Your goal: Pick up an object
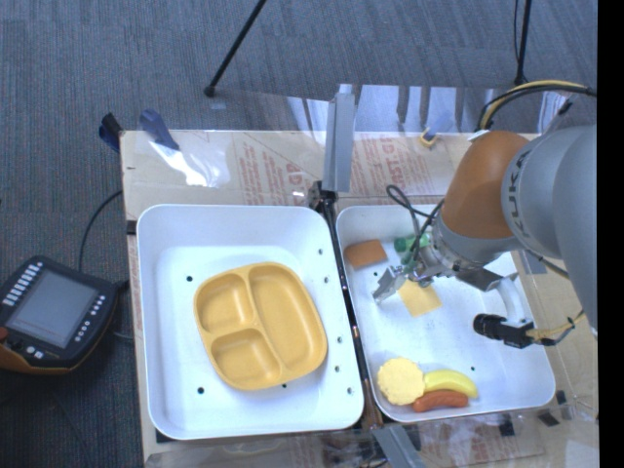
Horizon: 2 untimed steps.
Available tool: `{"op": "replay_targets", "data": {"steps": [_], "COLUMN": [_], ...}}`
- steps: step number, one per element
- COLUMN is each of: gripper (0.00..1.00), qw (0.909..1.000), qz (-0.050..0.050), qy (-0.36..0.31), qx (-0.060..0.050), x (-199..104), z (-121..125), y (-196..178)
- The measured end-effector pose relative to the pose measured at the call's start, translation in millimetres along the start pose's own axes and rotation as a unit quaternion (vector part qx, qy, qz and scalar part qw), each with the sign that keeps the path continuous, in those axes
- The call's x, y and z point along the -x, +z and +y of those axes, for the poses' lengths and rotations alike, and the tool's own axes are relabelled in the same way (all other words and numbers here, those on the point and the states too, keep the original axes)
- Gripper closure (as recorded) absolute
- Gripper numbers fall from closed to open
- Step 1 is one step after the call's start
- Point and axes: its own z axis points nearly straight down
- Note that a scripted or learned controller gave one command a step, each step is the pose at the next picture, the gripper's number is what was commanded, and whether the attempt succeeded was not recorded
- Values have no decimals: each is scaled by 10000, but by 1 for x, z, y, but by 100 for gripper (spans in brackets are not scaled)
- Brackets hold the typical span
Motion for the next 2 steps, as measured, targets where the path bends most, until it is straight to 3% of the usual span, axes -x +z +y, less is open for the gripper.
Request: {"op": "replay_targets", "data": {"steps": [1, 2], "gripper": [100, 100], "qw": [10000, 9997], "qz": [10, -11], "qy": [22, -257], "qx": [-18, 10], "x": [1, 33], "z": [-1, 10], "y": [-7, -13]}}
